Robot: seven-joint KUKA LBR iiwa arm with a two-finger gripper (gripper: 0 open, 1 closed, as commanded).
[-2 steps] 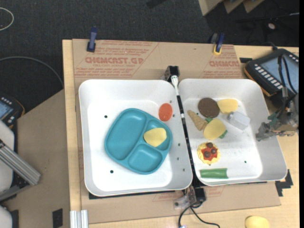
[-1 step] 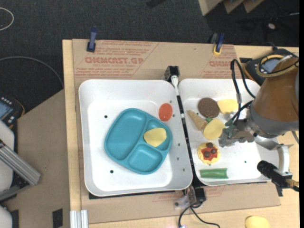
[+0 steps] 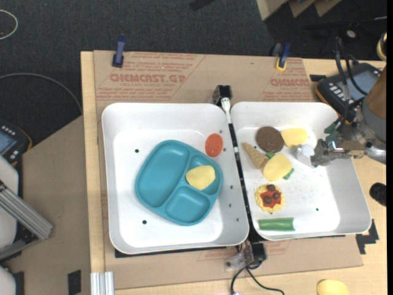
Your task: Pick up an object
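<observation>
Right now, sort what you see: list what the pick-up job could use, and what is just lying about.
For the job: gripper; brown disc; yellow pieces; pizza slice; green stick; cone.
Lying about: blue clamps; handheld controller; cables.

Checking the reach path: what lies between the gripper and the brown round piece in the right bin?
In the camera view, a yellow piece lies between the gripper and the brown round piece, right beside the brown one.

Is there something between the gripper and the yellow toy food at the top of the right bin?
Nothing visible does. The gripper is just right of the yellow toy food, with bare floor of the right bin between them.
</observation>
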